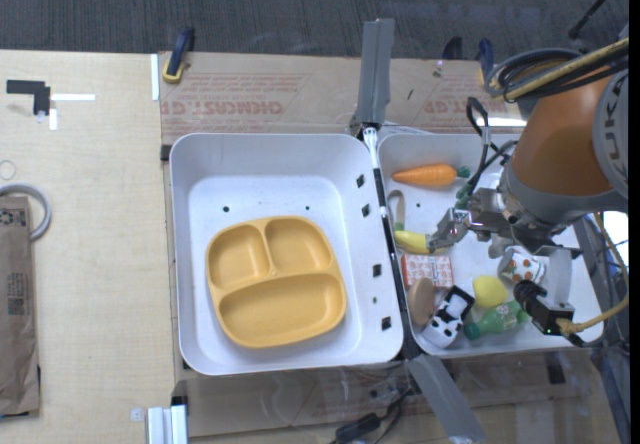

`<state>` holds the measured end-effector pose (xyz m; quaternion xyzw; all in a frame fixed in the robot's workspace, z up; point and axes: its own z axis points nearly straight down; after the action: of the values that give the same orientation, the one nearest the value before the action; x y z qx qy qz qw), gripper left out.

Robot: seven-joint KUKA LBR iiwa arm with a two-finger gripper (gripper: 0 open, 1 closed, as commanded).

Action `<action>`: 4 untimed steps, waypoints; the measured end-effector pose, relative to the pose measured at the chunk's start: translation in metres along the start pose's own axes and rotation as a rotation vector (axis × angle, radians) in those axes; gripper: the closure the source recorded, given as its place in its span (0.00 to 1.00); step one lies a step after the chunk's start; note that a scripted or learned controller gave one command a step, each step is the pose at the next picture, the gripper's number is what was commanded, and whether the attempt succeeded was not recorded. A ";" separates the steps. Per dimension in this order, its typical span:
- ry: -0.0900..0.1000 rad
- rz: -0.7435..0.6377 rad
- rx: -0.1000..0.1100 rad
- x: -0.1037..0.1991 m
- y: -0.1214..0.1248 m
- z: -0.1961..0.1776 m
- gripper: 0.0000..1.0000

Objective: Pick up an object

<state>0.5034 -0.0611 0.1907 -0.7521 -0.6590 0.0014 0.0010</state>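
The right bin [440,144] holds several small items. An orange carrot [425,174] lies near its far wall. A yellow banana-like piece [410,240] rests by the left wall, with a red-and-white packet [425,267] and a brown oval piece [421,300] closer to the front. A black-and-white toy [450,316], a yellow lemon [489,290] and a green piece [497,320] sit along the front. My gripper [450,229] hangs low over the bin's middle, just right of the banana-like piece and below the carrot. Nothing can be seen held in it.
The left bin [200,232] carries a yellow divided plate [275,279]. The grey-and-orange arm [565,147] covers the right bin's right side, with cables around it. A metal divider post [375,72] stands between the bins at the back.
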 end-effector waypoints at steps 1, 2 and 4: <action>-0.001 -0.478 -0.003 0.024 0.022 -0.001 0.00; -0.001 -0.379 -0.002 -0.031 0.063 0.030 0.00; -0.002 -0.555 -0.003 -0.016 0.040 0.000 0.00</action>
<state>0.5406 -0.0826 0.1911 -0.5428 -0.8399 0.0007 -0.0003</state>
